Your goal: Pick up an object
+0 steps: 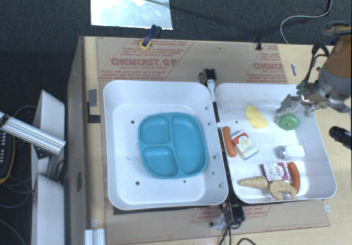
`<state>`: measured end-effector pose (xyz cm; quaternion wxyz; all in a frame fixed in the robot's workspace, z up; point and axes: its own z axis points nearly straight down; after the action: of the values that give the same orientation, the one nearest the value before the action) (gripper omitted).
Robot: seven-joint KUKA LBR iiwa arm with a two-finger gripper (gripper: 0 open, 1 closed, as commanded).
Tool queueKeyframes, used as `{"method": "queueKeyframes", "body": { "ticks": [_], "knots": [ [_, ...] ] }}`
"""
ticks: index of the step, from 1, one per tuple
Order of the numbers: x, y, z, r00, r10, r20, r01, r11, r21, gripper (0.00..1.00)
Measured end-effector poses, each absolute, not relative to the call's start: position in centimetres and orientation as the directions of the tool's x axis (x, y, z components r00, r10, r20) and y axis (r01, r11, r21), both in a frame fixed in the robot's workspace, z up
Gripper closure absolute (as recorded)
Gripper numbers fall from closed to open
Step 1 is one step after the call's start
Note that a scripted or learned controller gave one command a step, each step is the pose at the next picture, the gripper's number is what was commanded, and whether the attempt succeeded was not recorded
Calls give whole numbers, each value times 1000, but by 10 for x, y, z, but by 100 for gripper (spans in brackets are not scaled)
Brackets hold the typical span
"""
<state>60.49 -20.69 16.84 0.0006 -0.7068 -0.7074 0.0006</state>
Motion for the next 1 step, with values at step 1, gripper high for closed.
{"method": "queueKeyframes", "body": {
  "ticks": [1],
  "knots": [
    [613, -206, 97, -3, 1000, 0, 1000, 3, -1, 0]
  ]
}}
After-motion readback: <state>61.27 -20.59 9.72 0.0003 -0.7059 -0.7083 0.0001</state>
